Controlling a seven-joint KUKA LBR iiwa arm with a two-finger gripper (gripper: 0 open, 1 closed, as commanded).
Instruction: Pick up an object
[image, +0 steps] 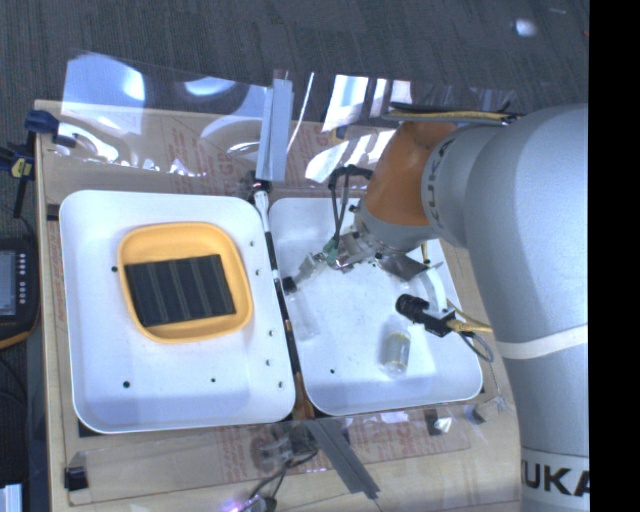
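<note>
Pale wood tabletop (180, 450) carries two shallow white bins side by side, with dark carpet (300, 30) beyond its far edge. A yellow tray (135, 250) sits in the left bin (170, 385), toward the far half, holding a dark ribbed insert (180, 290) that fills most of its inside.

The right bin (345, 385) holds a small translucent cylinder (396, 350), lying on the bin floor in the near right part, close to the near wall but not touching it.

From the right, the grey arm (510, 230) reaches in, its orange band (395, 185) over the far rim of the right bin. The claw (328, 256) is low in the far left part of that bin, near the divide between the two bins. It is well apart from the cylinder and has nothing visibly in its grasp. From this slant I cannot tell whether it is open or closed.
</note>
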